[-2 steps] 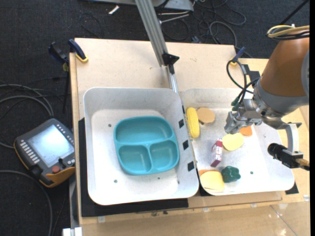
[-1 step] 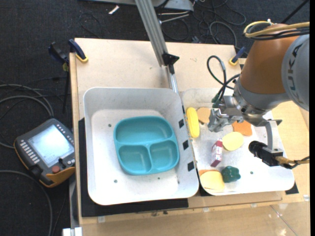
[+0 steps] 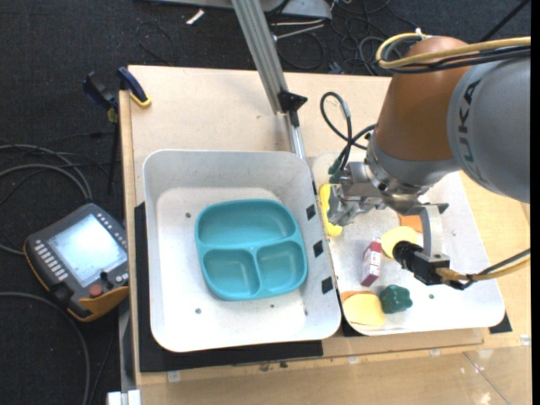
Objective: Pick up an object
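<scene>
Dark floor with loose cables around a pale desk [image 3: 211, 108]; two white bins on it side by side. Left bin [image 3: 169, 184] carries a teal divided tray [image 3: 251, 249]. Right bin [image 3: 472, 306] used as landmark below.

Progress: looks like nothing picked yet, judging by every item lying flat on the bin floor. End effector [image 3: 344, 199] down low at the right bin's left wall, mostly hidden under the grey-and-orange arm [image 3: 439, 99]. Can't tell whether open, closed or clamped on anything — too much occlusion. Grasp and lift remain.

Candidates, all inside the right bin:
- yellow piece [image 3: 326, 211] hard against the left wall, just beside the end effector; likeliest target, touching or not unclear
- small red-and-white bottle [image 3: 371, 262] near centre, lying down
- green lumpy toy [image 3: 394, 298] near the front edge
- yellow-orange round item [image 3: 364, 307] just left of the green toy, at the front-left corner
- yellow-orange shape [image 3: 403, 236] at centre, partly behind a black fitting

Handheld controller [image 3: 78, 260] on the floor, well left of everything.
</scene>
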Available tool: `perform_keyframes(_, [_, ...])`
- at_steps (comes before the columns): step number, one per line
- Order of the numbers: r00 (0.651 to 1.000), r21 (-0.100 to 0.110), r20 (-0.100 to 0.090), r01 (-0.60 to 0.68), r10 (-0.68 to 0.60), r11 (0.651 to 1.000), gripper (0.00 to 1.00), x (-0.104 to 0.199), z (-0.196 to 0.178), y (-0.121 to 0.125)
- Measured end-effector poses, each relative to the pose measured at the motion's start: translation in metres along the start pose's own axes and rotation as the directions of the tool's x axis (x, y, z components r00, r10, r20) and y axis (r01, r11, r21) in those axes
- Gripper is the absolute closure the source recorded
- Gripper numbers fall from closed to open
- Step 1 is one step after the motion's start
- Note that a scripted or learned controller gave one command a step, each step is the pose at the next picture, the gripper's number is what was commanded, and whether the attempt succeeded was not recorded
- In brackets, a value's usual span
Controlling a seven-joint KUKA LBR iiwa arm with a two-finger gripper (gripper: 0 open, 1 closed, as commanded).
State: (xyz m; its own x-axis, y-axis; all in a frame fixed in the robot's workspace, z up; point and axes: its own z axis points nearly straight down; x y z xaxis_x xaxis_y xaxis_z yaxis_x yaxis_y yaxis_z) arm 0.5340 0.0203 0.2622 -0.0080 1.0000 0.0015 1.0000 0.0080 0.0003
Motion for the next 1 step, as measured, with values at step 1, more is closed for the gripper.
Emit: perform_keyframes(1, [1.0,-0.001,0.001,0.0,0.0,1.0,1.0,0.0444,0.0055,0.012])
